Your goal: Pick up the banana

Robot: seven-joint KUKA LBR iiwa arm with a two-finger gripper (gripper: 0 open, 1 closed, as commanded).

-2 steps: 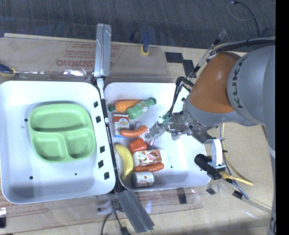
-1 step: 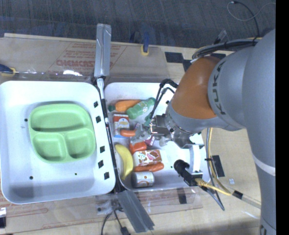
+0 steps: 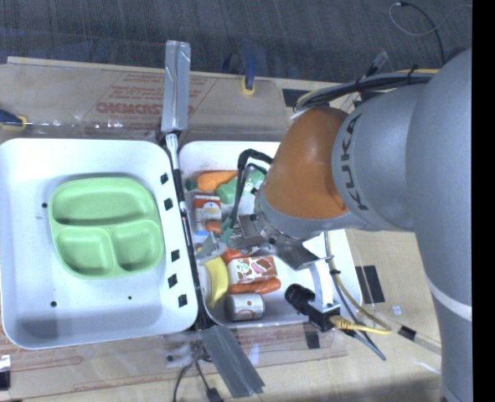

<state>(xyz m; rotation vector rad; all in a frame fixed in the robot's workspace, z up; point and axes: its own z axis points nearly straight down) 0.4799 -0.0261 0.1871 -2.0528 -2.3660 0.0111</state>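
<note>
my arm (image 3: 373,166) reaches in from the right and hangs over the right bin (image 3: 268,151); its orange band covers much of the clutter below. end effector (image 3: 245,231) sits low among the items, near the bin's left wall. i cannot tell its state; wrist and cabling hide the tip. banana (image 3: 217,280) lies against that left wall, toward the near end, just below and slightly left of the end effector, beside a printed packet (image 3: 253,269) and a small can (image 3: 245,306). tight packing there probably forces a steep, wall-side approach. left bin (image 3: 21,224) holds a green tray (image 3: 106,226), well apart. nothing seen lifted; the grasp looks not yet made.
</note>
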